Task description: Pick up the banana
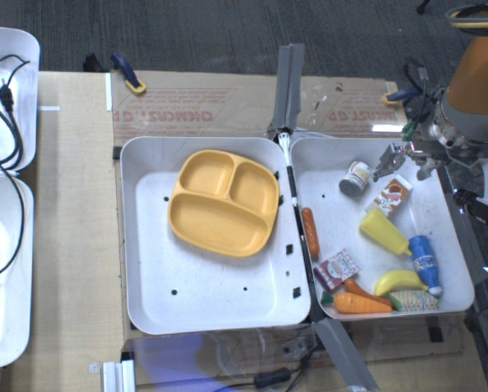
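Jaws spread, holding nothing, over right bin's far edge.
Banana (400, 281) lies near the bin's front, well apart from gripper (400, 158).

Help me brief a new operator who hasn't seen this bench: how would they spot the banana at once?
Look in the right-hand bin, toward its near right corner. The banana lies there, just left of the blue bottle and behind the carrot. It is the small curved yellow piece, unlike the bigger, straight yellow squeeze bottle farther back.

plate (224, 203) in left bin (141, 243), banana (400, 281) in right bin (329, 160)
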### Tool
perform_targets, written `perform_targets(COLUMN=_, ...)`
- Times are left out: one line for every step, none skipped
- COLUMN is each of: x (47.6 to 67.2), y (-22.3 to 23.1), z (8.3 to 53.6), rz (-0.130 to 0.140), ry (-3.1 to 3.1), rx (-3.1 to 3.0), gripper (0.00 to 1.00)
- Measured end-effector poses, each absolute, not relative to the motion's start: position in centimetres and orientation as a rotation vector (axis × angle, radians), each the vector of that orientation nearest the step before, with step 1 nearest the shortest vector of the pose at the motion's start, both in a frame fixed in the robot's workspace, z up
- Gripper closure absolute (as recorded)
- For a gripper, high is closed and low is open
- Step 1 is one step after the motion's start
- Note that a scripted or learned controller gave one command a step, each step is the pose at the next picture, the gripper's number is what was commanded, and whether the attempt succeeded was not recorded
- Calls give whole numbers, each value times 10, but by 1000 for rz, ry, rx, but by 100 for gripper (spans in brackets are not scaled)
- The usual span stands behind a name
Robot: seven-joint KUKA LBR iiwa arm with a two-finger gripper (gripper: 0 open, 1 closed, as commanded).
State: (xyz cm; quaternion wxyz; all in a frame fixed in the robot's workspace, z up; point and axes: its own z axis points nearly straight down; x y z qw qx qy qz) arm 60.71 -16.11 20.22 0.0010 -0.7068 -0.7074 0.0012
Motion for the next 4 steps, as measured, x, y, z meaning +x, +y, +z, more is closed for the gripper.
perform_targets(x=535, y=-163, z=91, rz=2, ry=-2282, rx=-2156, gripper=0)
perform_targets(x=534, y=-164, z=99, rz=3, ry=-2277, rx=-2161, gripper=100)
perform_targets(x=516, y=-181, z=93, rz=-17, ry=-2179, rx=-2254, gripper=100)
perform_targets(x=530, y=-131, z=224, rz=4, ry=-1981, rx=-2438, gripper=100)
